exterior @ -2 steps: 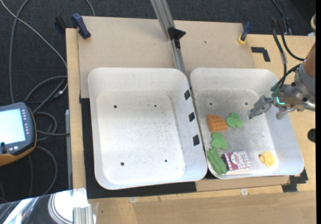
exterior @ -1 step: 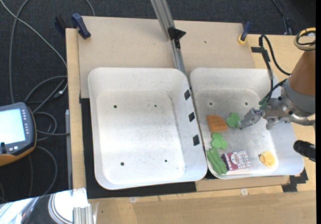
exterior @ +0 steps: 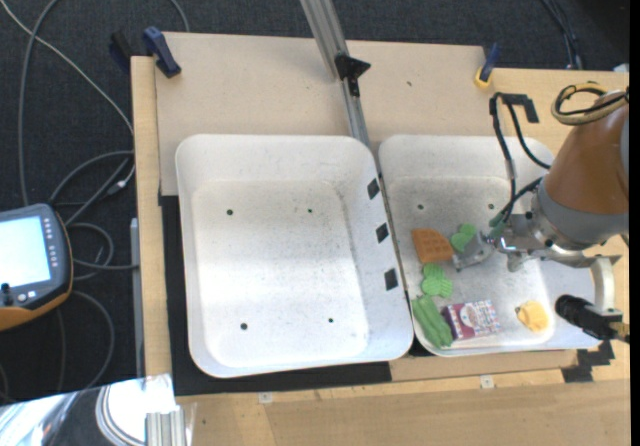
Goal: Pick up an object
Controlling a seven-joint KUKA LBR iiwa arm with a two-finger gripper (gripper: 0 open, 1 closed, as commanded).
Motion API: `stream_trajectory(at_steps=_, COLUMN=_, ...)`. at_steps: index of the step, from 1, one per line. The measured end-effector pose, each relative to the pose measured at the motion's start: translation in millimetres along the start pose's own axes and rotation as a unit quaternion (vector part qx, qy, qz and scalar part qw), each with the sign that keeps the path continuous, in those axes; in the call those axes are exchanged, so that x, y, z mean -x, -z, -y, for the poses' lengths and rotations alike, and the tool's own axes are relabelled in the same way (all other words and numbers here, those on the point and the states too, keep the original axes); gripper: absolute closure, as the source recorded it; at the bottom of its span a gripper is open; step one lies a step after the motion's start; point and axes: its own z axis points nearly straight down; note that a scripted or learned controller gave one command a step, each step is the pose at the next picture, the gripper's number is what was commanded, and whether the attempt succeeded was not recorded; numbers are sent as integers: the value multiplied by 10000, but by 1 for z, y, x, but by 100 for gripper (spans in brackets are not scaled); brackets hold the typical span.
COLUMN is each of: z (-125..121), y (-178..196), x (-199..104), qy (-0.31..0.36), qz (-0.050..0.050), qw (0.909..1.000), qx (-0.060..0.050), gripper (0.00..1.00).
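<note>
- a grey handheld pendant with a lit screen lies on the dark floor at the far left, well apart from the bench.
- the left shallow white bin sits on the pale bench top, its speckled floor showing a few small dark dots.
- a slanted grey metal pole comes down from the top edge and ends between the two bins.
- the right shallow white bin stands just beside the left one, and all the loose things lie in its near half.
- a flat orange rectangular sponge-like block lies near the bin's middle, its long axis running roughly from far to near.
- a small green lumpy piece lies just below the orange block, and a longer green ribbed piece stretches along the near-left wall, its long axis slanting from upper left to lower right.
- a small green rounded object lies just right of the orange block, touching or nearly touching the gripper's tip.
- a flat magenta and white printed packet lies beside the ribbed piece, long axis left to right.
- the gripper reaches in from the right, pointing left; i cannot tell how wide it stands or whether it has hold of anything.
- a small yellow rounded object lies near the bin's near-right corner.
- the grey arm with its orange band hangs over the bin's right side.
</note>
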Motion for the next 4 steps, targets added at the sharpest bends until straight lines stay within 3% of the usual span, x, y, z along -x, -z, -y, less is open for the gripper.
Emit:
stream_trajectory(at_steps=1, z=0, y=-39, x=-1, qy=-5, qz=3, qw=10000, qx=11, gripper=0)
stream_trajectory(at_steps=2, z=-1, y=-25, x=-1, qy=0, qz=9, qw=10000, qx=40, gripper=100)
stream_trajectory(at_steps=4, z=1, y=102, x=-2, qy=6, qz=29, qw=10000, qx=83, gripper=100)
